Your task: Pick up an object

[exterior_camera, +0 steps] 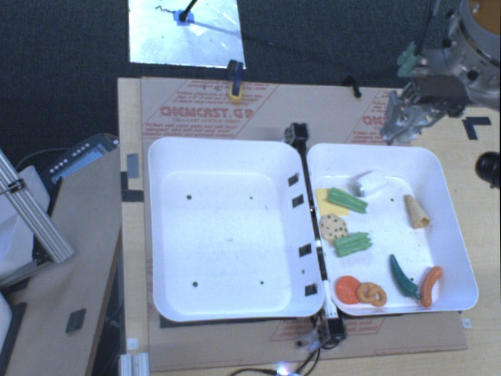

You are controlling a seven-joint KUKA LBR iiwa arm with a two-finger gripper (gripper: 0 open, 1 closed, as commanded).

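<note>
The right bin [450, 210] holds several toy foods: a white lump [369, 182], a green bean bundle [347, 200] on a yellow piece [329, 207], a cookie [333, 227], a second green bundle [353, 244], an ice cream cone [416, 211], a dark green pepper [403, 276], a sausage [430, 285], a tomato [347, 289] and a pretzel [372, 293]. My gripper [398, 128] hangs above the bin's back edge, past its far right corner, with nothing seen between its fingers.
The left bin [227, 225] lies beside the right one, joined by a black hinge strip [309, 210]. A shiny sheet [186, 22] and a yellow-blue clip [235, 81] sit at the back. A grey device [78, 159] and a metal rail [31, 218] stand at the left.
</note>
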